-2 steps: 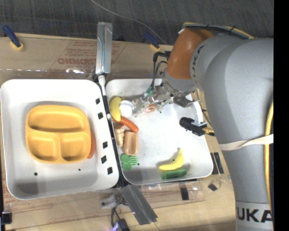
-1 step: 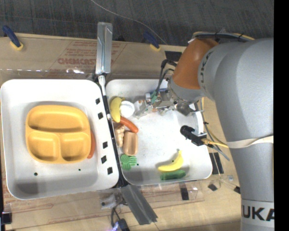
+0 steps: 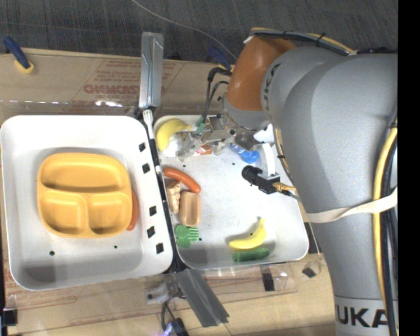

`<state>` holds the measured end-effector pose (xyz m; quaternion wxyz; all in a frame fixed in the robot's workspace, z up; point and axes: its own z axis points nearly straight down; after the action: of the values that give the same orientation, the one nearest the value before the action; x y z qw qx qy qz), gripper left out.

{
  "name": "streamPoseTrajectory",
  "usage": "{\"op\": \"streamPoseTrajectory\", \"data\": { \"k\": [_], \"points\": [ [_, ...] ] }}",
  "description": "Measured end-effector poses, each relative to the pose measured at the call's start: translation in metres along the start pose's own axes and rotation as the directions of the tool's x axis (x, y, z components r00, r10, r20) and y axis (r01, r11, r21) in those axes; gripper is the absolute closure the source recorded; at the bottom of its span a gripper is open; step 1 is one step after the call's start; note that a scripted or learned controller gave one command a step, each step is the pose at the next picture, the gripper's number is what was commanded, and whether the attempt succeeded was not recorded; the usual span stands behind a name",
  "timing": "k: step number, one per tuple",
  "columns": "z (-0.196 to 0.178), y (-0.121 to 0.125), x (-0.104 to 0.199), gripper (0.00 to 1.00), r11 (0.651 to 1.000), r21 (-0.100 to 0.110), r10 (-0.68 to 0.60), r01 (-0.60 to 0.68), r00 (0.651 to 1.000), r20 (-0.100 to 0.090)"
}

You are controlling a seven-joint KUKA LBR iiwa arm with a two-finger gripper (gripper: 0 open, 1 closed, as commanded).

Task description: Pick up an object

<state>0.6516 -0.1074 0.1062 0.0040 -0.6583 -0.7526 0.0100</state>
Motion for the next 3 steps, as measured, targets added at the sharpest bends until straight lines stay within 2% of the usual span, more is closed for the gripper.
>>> {"op": "streamPoseTrajectory", "data": {
  "k": [1, 2, 3],
  "points": [
    [-0.038, 0.002, -0.027, 0.0, 0.919, -0.023, -0.394, 0.394, 0.919, 0.005],
    [-0.018, -0.004, -0.084, 0.0, 0.98, -0.027, -0.196, 0.196, 0.981, 0.0],
    [-0.003, -0.011, -0.074, 0.0, 0.96, -0.049, -0.275, 0.275, 0.961, 0.021]
  ]
}}
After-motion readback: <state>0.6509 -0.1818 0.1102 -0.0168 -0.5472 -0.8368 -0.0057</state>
